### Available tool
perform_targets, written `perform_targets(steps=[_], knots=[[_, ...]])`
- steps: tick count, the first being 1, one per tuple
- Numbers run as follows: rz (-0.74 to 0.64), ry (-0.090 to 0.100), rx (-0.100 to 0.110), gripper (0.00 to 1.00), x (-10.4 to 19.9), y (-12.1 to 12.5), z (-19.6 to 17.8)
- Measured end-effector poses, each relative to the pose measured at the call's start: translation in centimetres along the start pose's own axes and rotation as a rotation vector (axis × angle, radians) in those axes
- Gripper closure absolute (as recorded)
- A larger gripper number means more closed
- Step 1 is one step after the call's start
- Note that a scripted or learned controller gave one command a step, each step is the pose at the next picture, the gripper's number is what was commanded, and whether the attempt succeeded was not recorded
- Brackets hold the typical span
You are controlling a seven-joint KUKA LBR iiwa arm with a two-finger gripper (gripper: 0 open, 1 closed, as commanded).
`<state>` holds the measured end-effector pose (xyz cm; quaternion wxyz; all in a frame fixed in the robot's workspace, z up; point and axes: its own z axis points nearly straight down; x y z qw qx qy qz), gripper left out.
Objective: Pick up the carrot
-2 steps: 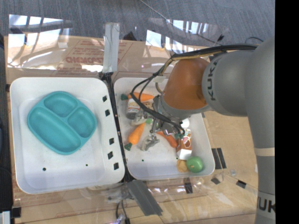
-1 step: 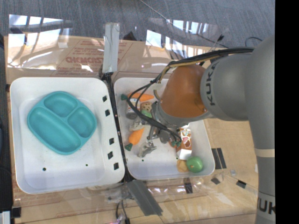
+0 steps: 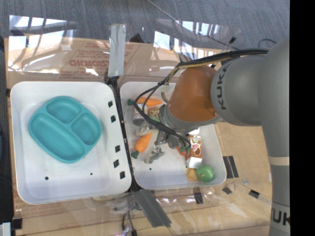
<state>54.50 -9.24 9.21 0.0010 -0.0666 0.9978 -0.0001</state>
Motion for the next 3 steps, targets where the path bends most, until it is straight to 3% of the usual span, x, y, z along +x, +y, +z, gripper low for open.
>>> perform_targets(steps=[2, 3], knots=[[0.065, 0.007, -0.002, 0.00, 1.5, 0.2, 0.1], [0.055, 0.006, -0.002, 1.00, 1.4, 0.4, -0.9]])
